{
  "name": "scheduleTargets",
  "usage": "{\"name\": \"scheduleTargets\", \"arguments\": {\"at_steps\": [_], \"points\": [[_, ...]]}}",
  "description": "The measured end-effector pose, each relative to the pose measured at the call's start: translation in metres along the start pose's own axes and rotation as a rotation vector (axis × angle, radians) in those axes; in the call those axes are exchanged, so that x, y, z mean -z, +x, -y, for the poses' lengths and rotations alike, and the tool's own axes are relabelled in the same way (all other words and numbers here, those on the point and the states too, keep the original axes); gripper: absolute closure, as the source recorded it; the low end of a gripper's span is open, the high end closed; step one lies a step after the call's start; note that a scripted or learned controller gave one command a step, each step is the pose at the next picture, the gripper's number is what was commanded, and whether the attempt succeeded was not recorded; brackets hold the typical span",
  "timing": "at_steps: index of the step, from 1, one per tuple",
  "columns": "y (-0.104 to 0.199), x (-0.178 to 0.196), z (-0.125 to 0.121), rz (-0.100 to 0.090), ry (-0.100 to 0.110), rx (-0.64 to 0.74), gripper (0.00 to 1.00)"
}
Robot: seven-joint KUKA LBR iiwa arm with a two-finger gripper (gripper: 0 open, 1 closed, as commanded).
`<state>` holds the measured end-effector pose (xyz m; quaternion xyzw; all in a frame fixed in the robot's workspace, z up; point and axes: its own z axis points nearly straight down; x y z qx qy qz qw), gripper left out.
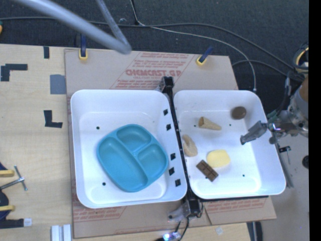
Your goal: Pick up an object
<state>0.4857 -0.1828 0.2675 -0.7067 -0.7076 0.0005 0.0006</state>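
Camera view: jaws, state unclear, above right bin, near brown ball, yellow piece.

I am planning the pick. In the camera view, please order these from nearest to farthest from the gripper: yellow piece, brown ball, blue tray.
1. Brown ball, up-left of the gripper, right bin.
2. Yellow piece, lower left, right bin.
3. Blue tray, left bin.

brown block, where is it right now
The brown block lies in the right bin, near its front edge, just below-left of the yellow piece.
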Motion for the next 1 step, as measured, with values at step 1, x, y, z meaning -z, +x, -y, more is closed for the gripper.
{"name": "scheduleTargets", "arguments": {"at_steps": [1], "points": [[-0.0037,-0.0439,0.0020,0.000,0.003,-0.001,0.00]]}}
